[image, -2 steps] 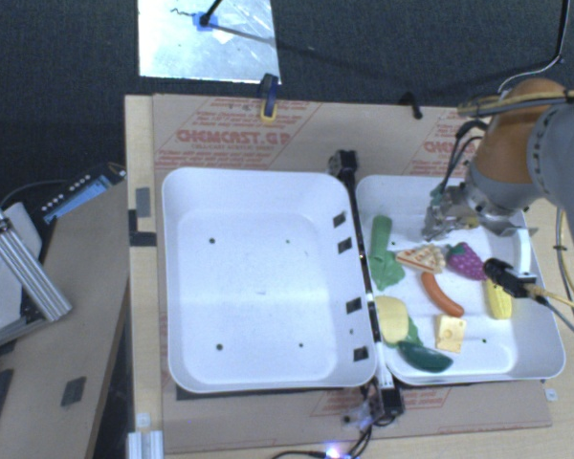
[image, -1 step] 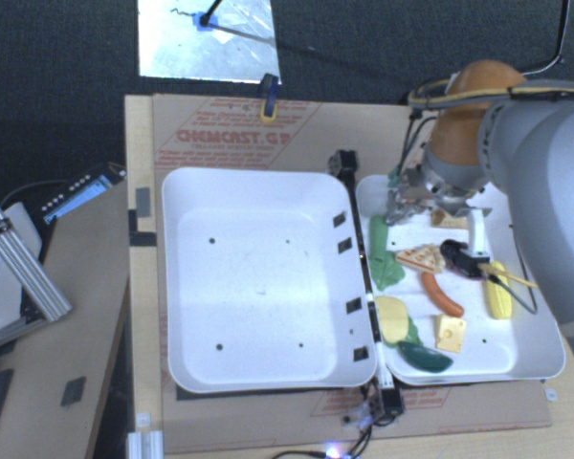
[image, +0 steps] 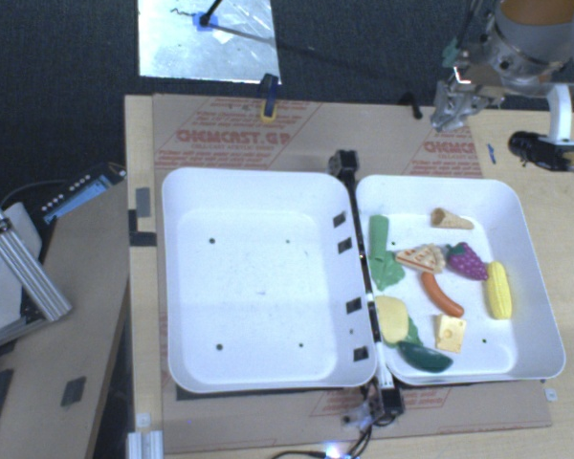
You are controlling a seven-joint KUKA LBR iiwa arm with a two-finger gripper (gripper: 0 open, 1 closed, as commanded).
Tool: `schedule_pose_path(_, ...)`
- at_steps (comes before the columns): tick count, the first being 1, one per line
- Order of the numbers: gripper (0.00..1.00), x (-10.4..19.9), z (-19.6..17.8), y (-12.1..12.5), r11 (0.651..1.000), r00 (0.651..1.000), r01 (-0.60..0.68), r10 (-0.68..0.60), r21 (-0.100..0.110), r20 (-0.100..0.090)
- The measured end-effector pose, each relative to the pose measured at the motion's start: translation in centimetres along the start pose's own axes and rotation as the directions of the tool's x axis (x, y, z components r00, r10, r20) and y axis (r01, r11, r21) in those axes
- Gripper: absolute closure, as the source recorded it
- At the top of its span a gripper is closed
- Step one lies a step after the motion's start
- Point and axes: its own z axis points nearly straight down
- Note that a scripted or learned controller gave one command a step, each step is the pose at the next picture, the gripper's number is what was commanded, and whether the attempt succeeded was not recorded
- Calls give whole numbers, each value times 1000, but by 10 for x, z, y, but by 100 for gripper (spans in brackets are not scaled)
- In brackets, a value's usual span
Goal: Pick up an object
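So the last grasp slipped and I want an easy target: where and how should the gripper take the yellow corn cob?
Probably across the middle of the corn cob, straight down from above. It lies flat and nearly upright in the view, with bare floor of the right bin to its right; only the purple grapes crowd its upper left.

1. A tan bench [image: 67, 285] is carrying a brown cardboard sheet [image: 230, 127].
2. Two white bins are sitting on the sheet: the left bin [image: 258, 275] at 9 o'clock, the right bin [image: 521, 256] at 3 o'clock.

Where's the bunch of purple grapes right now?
In the camera view, the purple grapes lie in the right bin, between the pizza slice and the yellow corn cob.
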Motion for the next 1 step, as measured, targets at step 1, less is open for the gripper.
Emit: schedule_pose_path(1,100,-52,18,-4,1000,1000,-11,11,19,2)
